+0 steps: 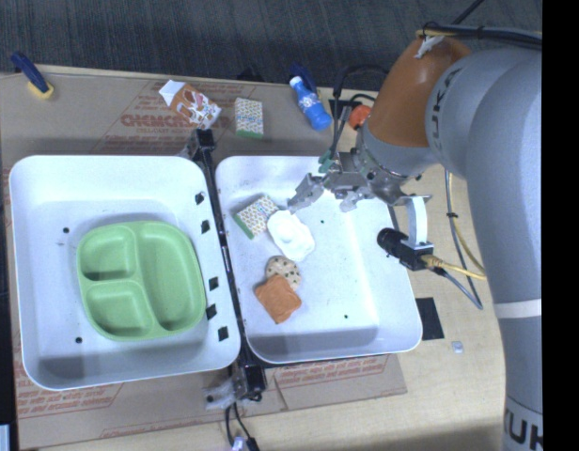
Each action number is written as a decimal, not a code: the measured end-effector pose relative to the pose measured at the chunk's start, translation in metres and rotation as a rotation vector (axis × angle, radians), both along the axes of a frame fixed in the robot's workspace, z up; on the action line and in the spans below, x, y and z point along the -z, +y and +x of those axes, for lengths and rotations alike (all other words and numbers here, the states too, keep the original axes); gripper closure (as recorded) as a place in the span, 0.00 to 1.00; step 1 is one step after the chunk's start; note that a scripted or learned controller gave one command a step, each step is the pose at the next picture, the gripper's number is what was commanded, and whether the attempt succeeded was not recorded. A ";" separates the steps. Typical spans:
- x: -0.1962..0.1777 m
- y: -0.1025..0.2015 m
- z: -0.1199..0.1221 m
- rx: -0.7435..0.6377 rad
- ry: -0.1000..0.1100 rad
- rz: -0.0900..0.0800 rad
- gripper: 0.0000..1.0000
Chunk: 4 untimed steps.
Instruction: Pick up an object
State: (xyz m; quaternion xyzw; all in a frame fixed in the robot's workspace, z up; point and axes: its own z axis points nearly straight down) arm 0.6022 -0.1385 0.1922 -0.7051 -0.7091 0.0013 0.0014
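Cardboard covers my bench under two white bins. My gripper (329, 192) hangs over the right bin (393, 299), near its far rim, because the loose things lie just at seven o'clock from it. I cannot tell its state, and I see nothing held. Nearest is the white object (290, 234); the patterned packet (258, 214) touches it at ten o'clock. Further, at six o'clock, lie the cookie (283, 269) and orange block (277, 299). Left bin (26, 252) keeps the green tray (139, 278).

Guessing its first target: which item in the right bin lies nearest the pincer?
The white object, right below the pincer; the patterned packet, cookie and orange block lie farther.
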 end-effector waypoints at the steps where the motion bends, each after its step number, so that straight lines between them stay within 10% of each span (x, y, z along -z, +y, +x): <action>1: -0.010 0.001 0.000 -0.004 0.001 0.001 1.00; 3: -0.042 -0.017 -0.126 -0.001 0.000 -0.001 1.00; 4: -0.046 -0.061 -0.126 0.002 -0.003 -0.001 1.00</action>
